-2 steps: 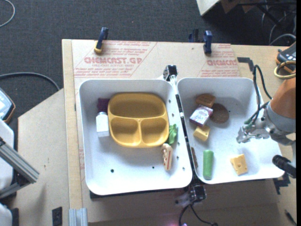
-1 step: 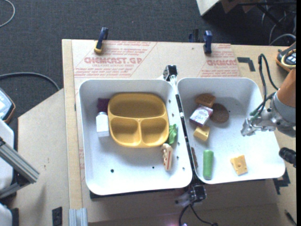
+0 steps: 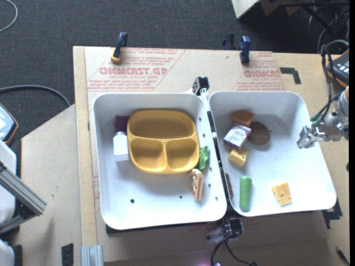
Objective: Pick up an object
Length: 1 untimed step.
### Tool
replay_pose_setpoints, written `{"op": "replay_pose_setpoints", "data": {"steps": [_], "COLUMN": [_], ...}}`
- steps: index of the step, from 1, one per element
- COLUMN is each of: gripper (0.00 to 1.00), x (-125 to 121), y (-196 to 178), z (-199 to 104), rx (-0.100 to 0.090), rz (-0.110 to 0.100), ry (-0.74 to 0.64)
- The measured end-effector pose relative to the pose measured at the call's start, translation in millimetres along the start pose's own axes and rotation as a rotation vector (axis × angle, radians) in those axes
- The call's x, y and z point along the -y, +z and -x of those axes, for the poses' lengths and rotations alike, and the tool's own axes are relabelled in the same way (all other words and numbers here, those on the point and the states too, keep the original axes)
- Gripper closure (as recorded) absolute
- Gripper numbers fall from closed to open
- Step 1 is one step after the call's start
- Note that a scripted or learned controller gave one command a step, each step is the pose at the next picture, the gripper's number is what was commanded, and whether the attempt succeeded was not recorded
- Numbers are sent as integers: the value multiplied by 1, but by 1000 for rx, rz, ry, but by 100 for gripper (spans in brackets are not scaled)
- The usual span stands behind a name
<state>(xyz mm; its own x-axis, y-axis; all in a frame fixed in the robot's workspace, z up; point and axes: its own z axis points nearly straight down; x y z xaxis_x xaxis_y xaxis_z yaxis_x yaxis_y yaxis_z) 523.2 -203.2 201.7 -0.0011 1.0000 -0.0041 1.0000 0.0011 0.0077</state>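
My gripper [image 3: 308, 136] hangs over the right rim of the right bin [image 3: 310, 173], apart from every object. In that bin lie a tan bread piece [image 3: 242, 117], a pink-and-white packet [image 3: 237, 136], a dark brown round cookie [image 3: 259, 133], a yellow cheese cube [image 3: 237, 157], a green cucumber [image 3: 245, 193] and a holed cheese slice [image 3: 282, 194]. The cheese slice is the nearest item to the gripper, lower and to its left.
The left bin [image 3: 105, 165] holds a yellow divided plate [image 3: 163, 140], a white bottle [image 3: 120, 146], a dark purple item [image 3: 121, 122], a green piece [image 3: 203, 158] and a hot dog [image 3: 197, 184]. Clamps [image 3: 118, 47] [image 3: 244, 47] stand at the board's far edge.
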Motion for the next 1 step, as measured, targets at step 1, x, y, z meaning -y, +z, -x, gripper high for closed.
{"op": "replay_pose_setpoints", "data": {"steps": [1], "gripper": [100], "x": [-1], "y": [-25], "z": [1], "rx": [-1], "rz": [-2], "ry": [0]}}
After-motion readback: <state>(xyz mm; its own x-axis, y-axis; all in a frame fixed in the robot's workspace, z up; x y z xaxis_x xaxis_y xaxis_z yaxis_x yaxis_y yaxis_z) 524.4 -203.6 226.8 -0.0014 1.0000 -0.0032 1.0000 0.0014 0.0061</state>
